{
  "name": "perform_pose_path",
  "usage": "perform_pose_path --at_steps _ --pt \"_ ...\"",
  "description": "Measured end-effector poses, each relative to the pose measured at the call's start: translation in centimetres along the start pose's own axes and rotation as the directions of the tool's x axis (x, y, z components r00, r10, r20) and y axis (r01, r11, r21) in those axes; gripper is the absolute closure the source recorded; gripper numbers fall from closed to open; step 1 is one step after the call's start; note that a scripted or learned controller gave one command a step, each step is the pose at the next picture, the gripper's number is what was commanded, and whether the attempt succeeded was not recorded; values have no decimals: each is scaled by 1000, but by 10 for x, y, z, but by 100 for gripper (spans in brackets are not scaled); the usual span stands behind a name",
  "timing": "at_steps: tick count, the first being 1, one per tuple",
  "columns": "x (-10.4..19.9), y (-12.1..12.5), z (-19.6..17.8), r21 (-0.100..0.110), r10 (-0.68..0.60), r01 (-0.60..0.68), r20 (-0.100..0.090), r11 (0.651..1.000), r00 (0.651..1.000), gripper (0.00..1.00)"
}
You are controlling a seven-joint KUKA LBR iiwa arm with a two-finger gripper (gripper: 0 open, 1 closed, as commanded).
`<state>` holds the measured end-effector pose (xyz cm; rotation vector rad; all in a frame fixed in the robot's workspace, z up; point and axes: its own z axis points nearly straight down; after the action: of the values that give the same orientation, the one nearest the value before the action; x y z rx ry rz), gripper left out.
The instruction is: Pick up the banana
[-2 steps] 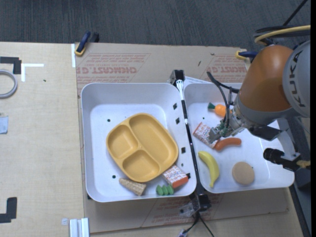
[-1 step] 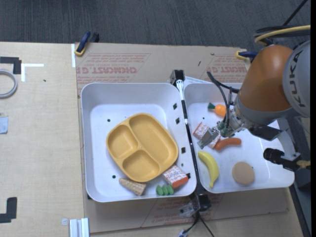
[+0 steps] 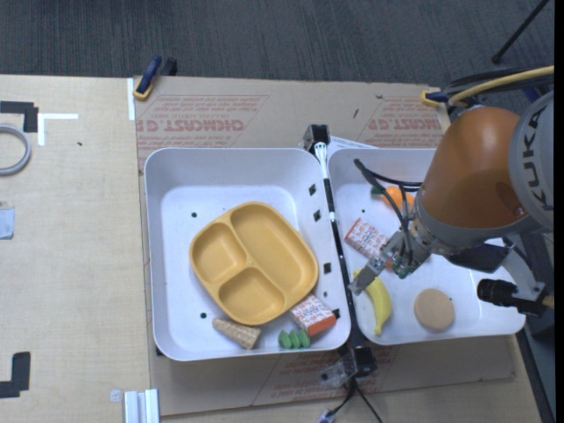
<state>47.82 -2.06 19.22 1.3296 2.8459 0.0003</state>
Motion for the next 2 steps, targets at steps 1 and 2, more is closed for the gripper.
perform_pose_path --at_steps 1,2 --pt "0 0 0 0 0 0 0 1000 1000 0" --pt "16 14 0 0 -424 424 1 906 906 0"
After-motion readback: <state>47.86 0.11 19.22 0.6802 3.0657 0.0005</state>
